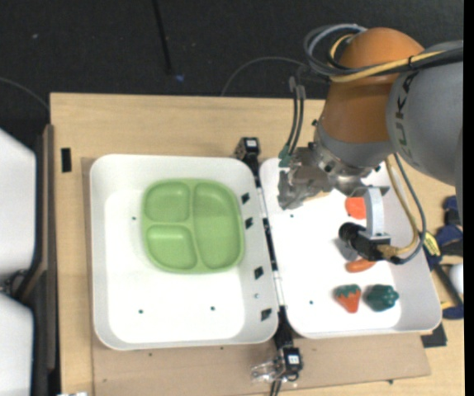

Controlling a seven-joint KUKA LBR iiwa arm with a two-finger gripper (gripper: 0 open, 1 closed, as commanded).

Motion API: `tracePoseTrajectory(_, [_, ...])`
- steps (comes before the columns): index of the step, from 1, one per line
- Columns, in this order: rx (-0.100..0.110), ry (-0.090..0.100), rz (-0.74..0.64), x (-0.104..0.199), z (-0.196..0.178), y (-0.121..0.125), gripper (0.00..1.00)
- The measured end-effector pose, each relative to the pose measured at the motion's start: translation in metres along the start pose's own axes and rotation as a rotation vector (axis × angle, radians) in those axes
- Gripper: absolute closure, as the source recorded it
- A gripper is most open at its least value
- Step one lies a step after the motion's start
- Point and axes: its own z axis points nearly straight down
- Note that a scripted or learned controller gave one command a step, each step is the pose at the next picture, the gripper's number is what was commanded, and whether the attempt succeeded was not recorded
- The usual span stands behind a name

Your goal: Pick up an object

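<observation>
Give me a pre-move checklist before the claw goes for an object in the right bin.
1. Objects within the right bin: ok; strawberry toy, teal toy and orange piece lie there.
2. Claw over the right bin: ok, near its upper left corner.
3. Claw aligned above a target: not ok; toys lie lower right.
4. Claw finger state: cannot tell.
5. Green divided plate out of the way: ok, in the left bin.
</observation>
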Motion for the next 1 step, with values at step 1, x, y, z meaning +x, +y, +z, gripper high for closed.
tracePoseTrajectory(1, [0.001, -0.001, -0.001, 0.0560, 0.0091, -0.0254, 1.00])
